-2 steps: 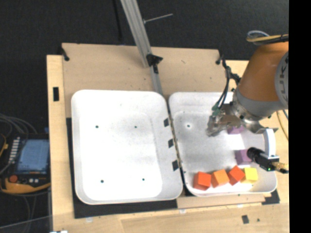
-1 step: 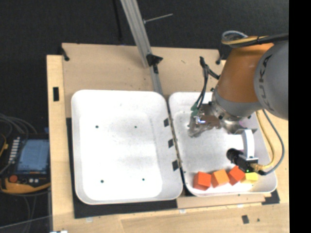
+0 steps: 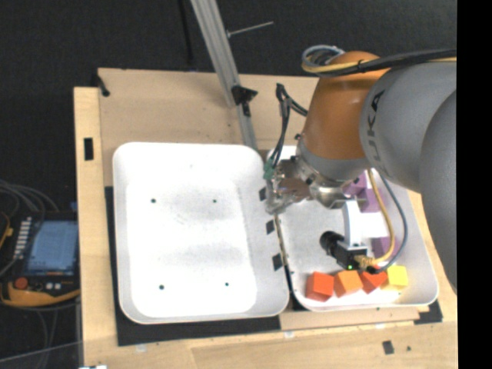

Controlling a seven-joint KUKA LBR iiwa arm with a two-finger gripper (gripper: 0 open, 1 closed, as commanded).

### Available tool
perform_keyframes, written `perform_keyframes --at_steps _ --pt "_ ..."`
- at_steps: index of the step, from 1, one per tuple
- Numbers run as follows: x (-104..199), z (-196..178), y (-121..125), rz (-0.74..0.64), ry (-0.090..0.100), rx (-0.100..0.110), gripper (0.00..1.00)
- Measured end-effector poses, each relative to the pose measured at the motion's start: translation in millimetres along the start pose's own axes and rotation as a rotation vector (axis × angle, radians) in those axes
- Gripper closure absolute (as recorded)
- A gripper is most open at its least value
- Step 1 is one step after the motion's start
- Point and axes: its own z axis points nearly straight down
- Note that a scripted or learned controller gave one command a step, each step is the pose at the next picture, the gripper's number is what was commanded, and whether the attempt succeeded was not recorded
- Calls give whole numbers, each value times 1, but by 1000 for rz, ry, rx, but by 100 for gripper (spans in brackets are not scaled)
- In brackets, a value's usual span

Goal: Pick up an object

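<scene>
Dark capital letters spelling "KUKA" run sideways along the grey housing of the arm, just past its orange band. The letters are partly turned away. No other writing can be read.

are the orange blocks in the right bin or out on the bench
In. The orange blocks lie inside the right bin, along its near wall beside a yellow block.

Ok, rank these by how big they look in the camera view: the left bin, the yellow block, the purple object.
1. left bin, far the largest.
2. purple object, partly hidden by the arm, so its full size is unsure.
3. yellow block, smallest.
</scene>
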Motion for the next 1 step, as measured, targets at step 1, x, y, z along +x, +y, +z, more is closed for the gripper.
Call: perform_keyframes --at_steps 1 --pt "49 12 7 0 -2 0 100"
